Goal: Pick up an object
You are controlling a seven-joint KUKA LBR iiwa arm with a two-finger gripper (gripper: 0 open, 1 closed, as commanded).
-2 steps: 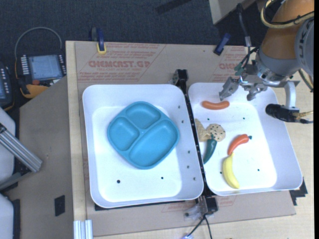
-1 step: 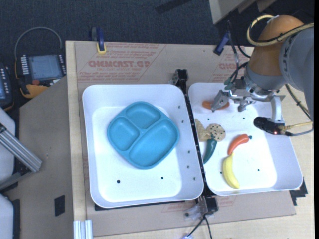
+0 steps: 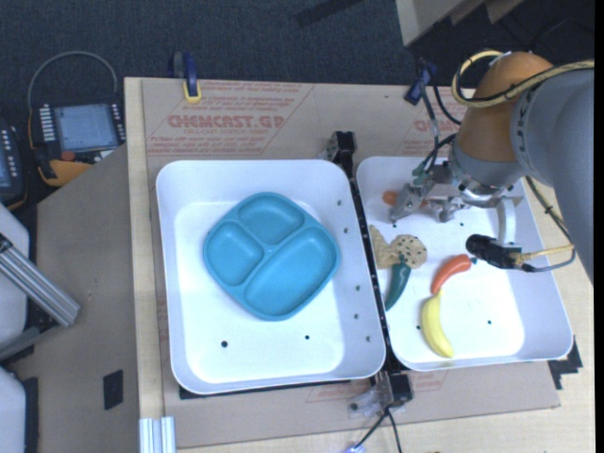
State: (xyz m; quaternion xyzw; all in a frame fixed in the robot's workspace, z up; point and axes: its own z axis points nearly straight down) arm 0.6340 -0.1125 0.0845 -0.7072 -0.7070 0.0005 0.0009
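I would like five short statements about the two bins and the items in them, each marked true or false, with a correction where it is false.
1. The blue divided plate lies in the left bin. True.
2. The banana lies in the left bin. False: it lies in the right bin.
3. A green pepper lies near the right bin's left wall. True.
4. The orange-red pepper rests on the blue divided plate. False: it lies on the right bin's floor, just above the banana.
5. The hand is over the left bin. False: it is over the upper part of the right bin.
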